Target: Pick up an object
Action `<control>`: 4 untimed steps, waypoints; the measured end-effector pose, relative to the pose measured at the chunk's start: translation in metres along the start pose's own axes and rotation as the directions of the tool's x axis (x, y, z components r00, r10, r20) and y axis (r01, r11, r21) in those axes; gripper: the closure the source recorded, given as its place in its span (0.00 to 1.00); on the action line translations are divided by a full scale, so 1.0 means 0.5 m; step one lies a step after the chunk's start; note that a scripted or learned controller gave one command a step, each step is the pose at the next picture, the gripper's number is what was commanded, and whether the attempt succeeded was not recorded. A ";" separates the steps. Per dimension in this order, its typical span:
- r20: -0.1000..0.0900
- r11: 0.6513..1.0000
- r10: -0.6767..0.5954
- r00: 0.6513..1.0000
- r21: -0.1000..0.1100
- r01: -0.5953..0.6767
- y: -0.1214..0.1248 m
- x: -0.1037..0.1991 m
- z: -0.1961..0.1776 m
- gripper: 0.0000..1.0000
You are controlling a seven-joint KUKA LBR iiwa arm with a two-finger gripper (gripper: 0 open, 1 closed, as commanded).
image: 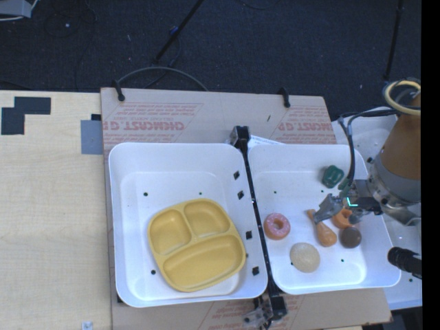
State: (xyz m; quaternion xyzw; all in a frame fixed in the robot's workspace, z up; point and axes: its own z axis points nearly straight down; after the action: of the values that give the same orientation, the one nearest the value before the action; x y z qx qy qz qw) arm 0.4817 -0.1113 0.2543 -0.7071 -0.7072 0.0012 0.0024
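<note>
The pincer (pixel 335 207) hangs low in the right bin (pixel 302 280) over the orange carrot-like toy (pixel 324 232), its grip state impossible to tell. Approach seems underway; next comes closing and lifting.

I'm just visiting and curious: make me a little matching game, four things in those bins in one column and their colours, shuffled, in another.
Things:
1. Divided plate
2. Doughnut
3. Small object near the right bin's far wall
4. Round ball at the right bin's near side

Colours:
A. Cream
B. Green
C. Yellow
D. Pink

Pairs: 1-C, 2-D, 3-B, 4-A
</note>
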 end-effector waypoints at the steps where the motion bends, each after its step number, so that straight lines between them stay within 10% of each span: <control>1: 0.000 1.000 0.000 1.000 -0.001 0.000 0.000 0.000 0.000 0.00; 4: -0.001 1.000 0.001 1.000 0.004 -0.001 -0.007 0.014 0.262 0.00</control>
State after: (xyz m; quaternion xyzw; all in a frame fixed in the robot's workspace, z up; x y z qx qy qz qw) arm 0.4776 -0.1039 0.1232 -0.7073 -0.7069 0.0021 0.0043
